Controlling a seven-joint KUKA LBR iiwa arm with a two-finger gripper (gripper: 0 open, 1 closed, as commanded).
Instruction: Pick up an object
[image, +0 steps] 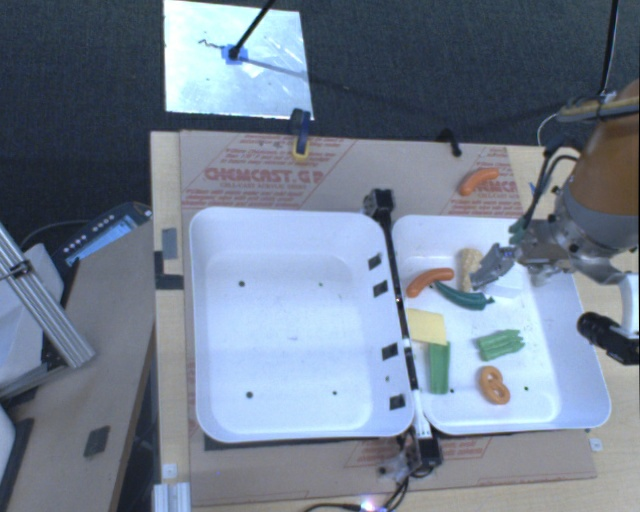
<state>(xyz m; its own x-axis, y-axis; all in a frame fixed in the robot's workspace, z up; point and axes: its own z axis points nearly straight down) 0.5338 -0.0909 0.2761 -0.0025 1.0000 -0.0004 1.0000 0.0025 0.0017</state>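
While the gripper (493, 268) hangs low over the right bin (572, 400), it's in the approach step, nothing lifted yet! Whether it's released or clenched, I can't tell from here. Right under it lie a green pepper (463, 295), a sausage (430, 280) and a pale corn piece (468, 264); cheese (425, 326), beans (500, 344) and a pretzel (492, 384) sit nearer us. Next, I'd say, it must settle squarely over one piece and close cleanly.

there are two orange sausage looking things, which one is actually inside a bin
The orange sausage-shaped toy by the right white bin's left wall, touching a dark green curved pepper. The other orange sausage lies outside, on the board behind the bin.
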